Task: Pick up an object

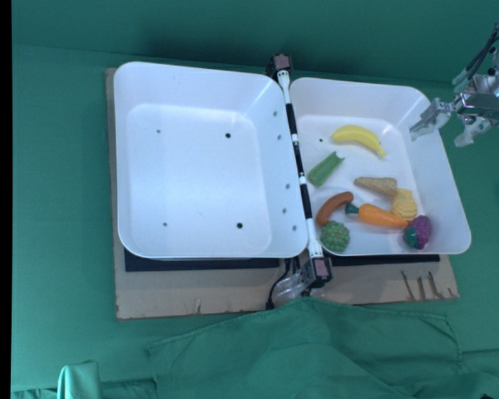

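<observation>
The right white bin [437, 116] holds several toy foods: a yellow banana [358, 138], a green celery piece [325, 169], a tan bread piece [375, 184], a yellow corn cob [404, 204], a sausage [333, 207], an orange carrot [377, 215], a green broccoli head [335, 236] and a purple grape bunch [417, 233]. My gripper [446, 128] hangs above the bin's right rim, open, with nothing between its fingers. It is up and right of the banana, apart from every item.
The left white bin [141, 90] lies beside the right one, with a black-and-white bar [297, 158] between them. Both rest on a cardboard sheet [191, 302] over green cloth. Rumpled green fabric [316, 352] lies at the front.
</observation>
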You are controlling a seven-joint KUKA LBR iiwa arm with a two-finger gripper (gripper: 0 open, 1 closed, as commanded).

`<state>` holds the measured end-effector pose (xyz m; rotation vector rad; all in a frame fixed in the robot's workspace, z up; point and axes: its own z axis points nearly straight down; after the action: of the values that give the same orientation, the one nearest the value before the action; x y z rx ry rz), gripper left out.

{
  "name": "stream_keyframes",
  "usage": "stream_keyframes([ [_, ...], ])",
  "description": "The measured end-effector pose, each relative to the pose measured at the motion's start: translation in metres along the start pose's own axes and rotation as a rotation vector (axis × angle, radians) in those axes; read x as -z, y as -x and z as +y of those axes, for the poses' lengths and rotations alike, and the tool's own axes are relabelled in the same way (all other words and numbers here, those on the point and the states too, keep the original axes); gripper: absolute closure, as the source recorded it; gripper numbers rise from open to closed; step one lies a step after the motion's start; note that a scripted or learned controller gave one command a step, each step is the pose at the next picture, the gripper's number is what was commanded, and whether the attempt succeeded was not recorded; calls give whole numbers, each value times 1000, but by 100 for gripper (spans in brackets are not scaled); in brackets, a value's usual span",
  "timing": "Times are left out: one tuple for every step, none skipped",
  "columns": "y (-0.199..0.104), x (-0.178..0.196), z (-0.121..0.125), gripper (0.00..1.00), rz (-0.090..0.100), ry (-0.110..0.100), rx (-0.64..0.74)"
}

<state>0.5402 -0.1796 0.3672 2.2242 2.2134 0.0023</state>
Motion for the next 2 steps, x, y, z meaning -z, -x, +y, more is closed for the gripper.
stream_keyframes([
  [7, 38, 9, 0, -2, 6, 3],
  [7, 34, -19, 0, 1, -1, 1],
])
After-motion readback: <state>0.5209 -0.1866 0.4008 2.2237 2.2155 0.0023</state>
